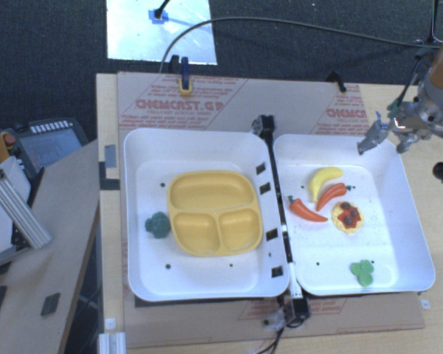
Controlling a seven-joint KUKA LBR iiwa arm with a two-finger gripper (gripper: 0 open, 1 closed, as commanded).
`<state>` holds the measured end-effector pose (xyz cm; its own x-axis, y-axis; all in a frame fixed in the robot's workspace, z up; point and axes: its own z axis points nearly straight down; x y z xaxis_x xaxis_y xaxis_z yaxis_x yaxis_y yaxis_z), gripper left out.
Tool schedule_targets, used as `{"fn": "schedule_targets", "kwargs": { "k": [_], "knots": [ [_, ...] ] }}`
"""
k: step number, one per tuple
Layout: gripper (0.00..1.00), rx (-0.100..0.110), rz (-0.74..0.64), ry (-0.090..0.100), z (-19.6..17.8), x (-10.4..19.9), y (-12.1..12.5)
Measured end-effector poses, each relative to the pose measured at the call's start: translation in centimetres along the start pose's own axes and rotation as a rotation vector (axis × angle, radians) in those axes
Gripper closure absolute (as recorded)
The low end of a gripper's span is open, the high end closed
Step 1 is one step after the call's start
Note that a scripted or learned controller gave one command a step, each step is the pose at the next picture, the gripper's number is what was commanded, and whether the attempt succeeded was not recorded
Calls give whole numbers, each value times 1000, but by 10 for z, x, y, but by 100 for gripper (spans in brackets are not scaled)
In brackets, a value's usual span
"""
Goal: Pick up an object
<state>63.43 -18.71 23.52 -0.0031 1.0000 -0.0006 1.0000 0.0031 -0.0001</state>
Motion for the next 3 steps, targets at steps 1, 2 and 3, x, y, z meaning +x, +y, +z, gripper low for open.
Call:
{"fn": "schedule_targets", "kwargs": {
  "k": [1,2,3],
  "knots": [
    [0,1,1,1,41,-1,-1],
    [0,0,-1,1,84,6,1],
    [100,-5,-3,-1,71,5,2]
  ]
}}
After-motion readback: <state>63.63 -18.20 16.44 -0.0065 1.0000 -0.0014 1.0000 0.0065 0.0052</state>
